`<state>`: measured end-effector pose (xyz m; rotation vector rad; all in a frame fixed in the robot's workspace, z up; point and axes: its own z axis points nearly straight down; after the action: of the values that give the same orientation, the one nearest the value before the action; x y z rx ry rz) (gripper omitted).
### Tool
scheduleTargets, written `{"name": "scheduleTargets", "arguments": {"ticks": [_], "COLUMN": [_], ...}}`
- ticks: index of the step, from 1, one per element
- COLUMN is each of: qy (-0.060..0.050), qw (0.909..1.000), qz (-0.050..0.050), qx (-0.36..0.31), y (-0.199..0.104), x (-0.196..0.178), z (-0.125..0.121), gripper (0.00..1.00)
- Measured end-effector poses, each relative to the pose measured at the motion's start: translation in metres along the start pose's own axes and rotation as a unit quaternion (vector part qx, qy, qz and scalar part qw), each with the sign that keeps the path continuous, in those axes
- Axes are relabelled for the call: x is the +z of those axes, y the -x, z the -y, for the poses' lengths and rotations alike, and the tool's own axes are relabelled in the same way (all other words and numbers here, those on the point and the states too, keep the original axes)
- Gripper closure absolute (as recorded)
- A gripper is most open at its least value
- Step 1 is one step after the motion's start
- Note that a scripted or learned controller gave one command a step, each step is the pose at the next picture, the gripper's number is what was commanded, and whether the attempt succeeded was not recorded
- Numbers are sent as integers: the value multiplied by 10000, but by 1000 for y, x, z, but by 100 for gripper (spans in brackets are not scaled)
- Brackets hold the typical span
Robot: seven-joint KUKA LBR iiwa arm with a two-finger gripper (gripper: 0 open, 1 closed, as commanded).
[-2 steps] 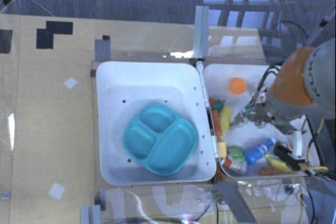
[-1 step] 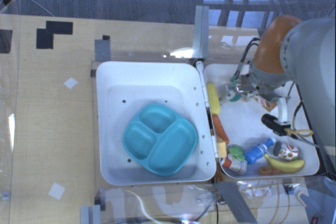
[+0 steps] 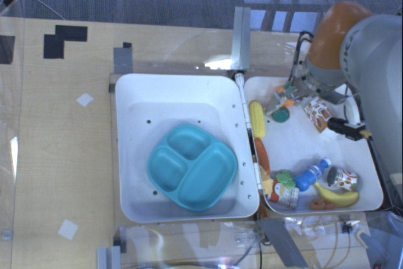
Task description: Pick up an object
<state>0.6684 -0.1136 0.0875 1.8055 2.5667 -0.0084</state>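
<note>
My gripper (image 3: 285,100) hangs low over the back left part of the right bin (image 3: 371,164), below the orange wrist band. Right beneath it lies a small teal-green round object (image 3: 281,114) with orange bits beside it; I cannot tell whether they touch. A yellow corn cob (image 3: 256,119) lies along the bin's left wall, with a red sausage-like piece (image 3: 262,156) below it. A printed snack packet (image 3: 318,113) sits to the gripper's right. Near the front lie a blue bottle (image 3: 311,175), a banana (image 3: 337,196), a can (image 3: 286,195) and a small patterned cup (image 3: 345,180).
The left bin (image 3: 135,135) holds a blue divided plate (image 3: 192,165). A metal divider rail (image 3: 247,135) separates the two bins. The grey arm covers the right bin's back right corner.
</note>
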Motion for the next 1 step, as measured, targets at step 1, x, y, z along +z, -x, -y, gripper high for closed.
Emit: {"name": "scheduleTargets", "arguments": {"ticks": [1], "qy": [52], "qw": [9997], "qz": [-8], "qx": [256], "y": [38], "x": [-18], "z": [11], "gripper": [0]}}
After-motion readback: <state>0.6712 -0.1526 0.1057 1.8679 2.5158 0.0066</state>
